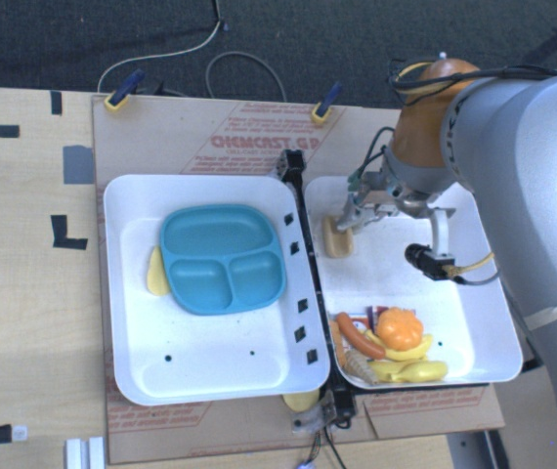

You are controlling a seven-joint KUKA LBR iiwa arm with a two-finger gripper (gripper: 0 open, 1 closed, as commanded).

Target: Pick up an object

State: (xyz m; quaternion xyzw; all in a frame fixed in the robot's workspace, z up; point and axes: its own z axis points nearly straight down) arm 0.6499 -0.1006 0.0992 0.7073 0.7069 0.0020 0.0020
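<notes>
Item, far left of the gripper: blue three-compartment plastic tray (224,259) in the left white bin (127,291), a yellow piece (155,271) touching its left edge. Item, just below-left of the gripper: small tan block (338,238) in the right white bin (489,291). Item: the two-finger gripper (357,213); we cannot tell its state. Item, well below it: pile of orange, red and yellow toy food (391,344). We judge the approach step underway; next calls for settling squarely over the block.
</notes>
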